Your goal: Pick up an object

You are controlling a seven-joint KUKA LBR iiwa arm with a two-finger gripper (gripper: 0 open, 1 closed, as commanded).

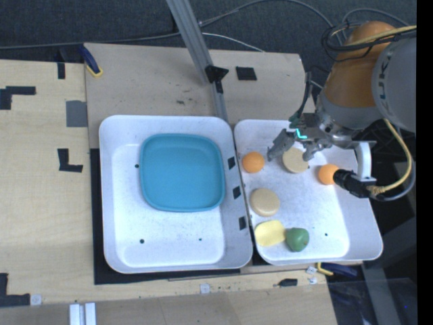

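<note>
Nearest in the right bin (352, 239) lie a yellow piece (269, 233) and a green one (296, 239), then a beige disc (264, 201). Farther back, the tool (292, 147) straddles a pale round disc (295, 160), fingers spread, unclenched, apparently lining up a grasp. The disc lies flat, with no clear long axis.

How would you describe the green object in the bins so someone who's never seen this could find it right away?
Start at the right bin, the one holding small items, not the left bin with the blue plate. Go to its near edge, where a yellow piece and the green object lie side by side. It is the only green thing, small and rounded.
</note>
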